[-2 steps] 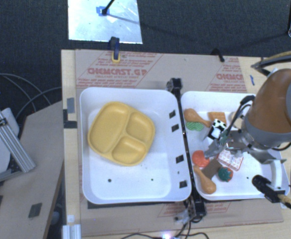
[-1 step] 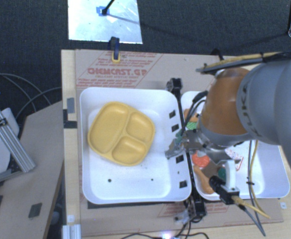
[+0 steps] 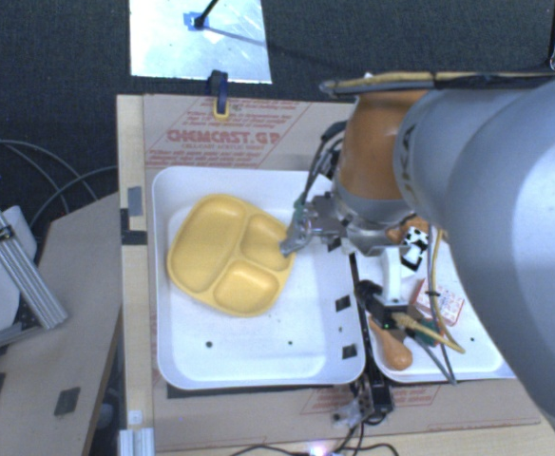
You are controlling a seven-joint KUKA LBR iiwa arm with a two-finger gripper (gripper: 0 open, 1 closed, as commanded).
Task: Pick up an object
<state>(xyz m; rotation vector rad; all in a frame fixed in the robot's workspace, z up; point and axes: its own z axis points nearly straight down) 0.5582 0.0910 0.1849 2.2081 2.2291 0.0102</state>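
I see the gripper (image 3: pixel 294 239) low over the left bin (image 3: pixel 249 359), its tip right at the rim of the yellow plate (image 3: pixel 222 253). I cannot tell how far the gripper is open, or whether it has hold of that rim. The plate has 3 compartments and stretches away from the gripper on the side opposite the arm. Behind the gripper, partly under the arm, the right bin (image 3: pixel 477 359) holds a wooden-handled tool (image 3: pixel 392 345) and a small red-and-white card (image 3: pixel 449 304), both well apart from the gripper. The 2 bins rest on the bench (image 3: pixel 211 136).
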